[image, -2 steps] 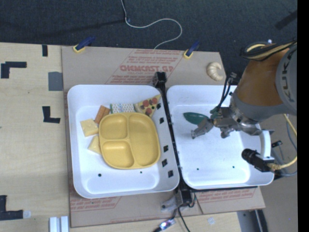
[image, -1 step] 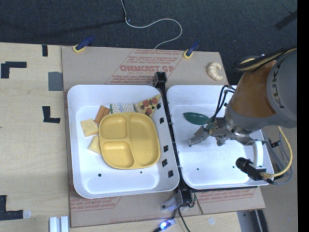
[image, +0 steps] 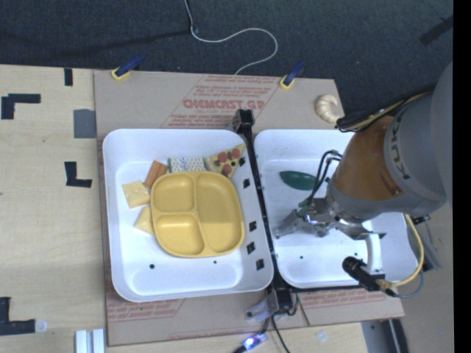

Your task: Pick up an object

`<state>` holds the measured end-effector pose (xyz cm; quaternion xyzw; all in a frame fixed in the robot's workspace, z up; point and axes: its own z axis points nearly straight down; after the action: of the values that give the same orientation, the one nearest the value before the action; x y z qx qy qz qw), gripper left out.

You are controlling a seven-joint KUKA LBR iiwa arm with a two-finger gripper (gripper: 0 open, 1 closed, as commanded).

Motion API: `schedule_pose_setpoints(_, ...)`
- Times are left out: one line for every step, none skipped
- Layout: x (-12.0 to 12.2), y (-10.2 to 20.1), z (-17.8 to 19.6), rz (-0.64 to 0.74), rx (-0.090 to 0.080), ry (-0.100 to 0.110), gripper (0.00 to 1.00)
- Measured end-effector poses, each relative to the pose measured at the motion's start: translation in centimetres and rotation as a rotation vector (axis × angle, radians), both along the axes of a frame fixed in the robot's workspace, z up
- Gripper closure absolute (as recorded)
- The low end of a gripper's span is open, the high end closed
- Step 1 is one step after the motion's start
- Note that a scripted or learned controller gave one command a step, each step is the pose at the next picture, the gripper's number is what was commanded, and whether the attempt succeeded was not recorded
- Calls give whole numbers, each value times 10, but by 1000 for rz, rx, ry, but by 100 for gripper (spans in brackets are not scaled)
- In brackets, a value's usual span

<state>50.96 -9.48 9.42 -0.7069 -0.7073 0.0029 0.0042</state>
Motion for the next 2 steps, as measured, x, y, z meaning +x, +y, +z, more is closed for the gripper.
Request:
schedule_pose_setpoints(0, 1, -10, 0, -2, -7, 0)
schedule_pose_setpoints(0, 0, 1, 0, -2, -9, 100)
